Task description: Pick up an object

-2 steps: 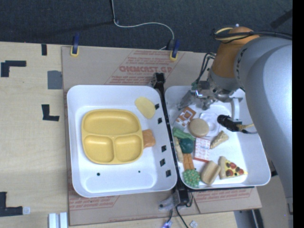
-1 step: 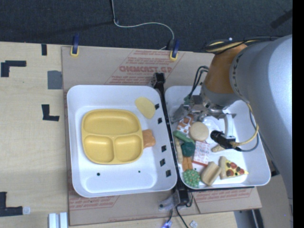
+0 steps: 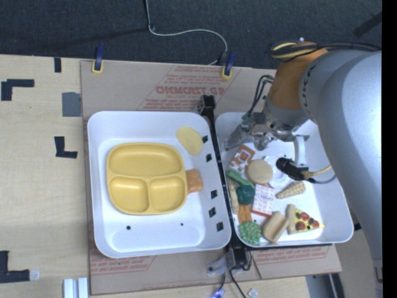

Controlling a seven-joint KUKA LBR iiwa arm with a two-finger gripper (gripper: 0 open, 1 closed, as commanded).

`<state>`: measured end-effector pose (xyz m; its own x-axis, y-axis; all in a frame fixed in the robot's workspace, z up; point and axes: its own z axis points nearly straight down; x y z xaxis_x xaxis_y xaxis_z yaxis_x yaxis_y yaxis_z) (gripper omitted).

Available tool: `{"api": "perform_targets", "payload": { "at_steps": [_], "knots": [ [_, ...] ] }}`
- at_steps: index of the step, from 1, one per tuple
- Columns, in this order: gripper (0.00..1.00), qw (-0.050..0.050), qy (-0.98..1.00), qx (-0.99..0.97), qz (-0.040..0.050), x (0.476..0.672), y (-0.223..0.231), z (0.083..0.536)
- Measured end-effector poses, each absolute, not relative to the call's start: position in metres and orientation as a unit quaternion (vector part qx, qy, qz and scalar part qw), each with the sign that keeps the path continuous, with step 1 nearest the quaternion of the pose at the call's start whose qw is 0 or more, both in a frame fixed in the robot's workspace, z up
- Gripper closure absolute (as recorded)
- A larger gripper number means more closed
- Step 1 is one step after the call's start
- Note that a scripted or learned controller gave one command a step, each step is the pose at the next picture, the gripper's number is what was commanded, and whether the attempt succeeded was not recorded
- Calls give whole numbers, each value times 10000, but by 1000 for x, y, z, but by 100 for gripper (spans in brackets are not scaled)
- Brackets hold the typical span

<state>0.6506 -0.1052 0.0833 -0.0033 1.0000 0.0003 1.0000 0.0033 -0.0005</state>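
Tool over the right bin

Tool (image 3: 268,135) hangs above the right bin (image 3: 332,194)'s far left corner; its grip state I cannot tell. Just beside it lies a round, pale tan bun (image 3: 259,171), among toy foods.

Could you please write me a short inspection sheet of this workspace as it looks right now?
Surface: two white bins, left bin and right bin, on brown board.
Job's things: toy foods piled in right bin, including pizza slice, round bun, green ball.
Clutter: yellow divided tray in left bin, pale yellow piece beside it.
Grippers: claw above right bin's far corner.
Cables: white cable on dark floor.
Surroundings: two clamps on board's far edge.
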Motion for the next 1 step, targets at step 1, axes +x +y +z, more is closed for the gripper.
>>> {"api": "perform_targets", "payload": {
  "at_steps": [1],
  "knots": [
    [0,-1,-7079,-7063,-5,649,-134,84]
  ]
}}
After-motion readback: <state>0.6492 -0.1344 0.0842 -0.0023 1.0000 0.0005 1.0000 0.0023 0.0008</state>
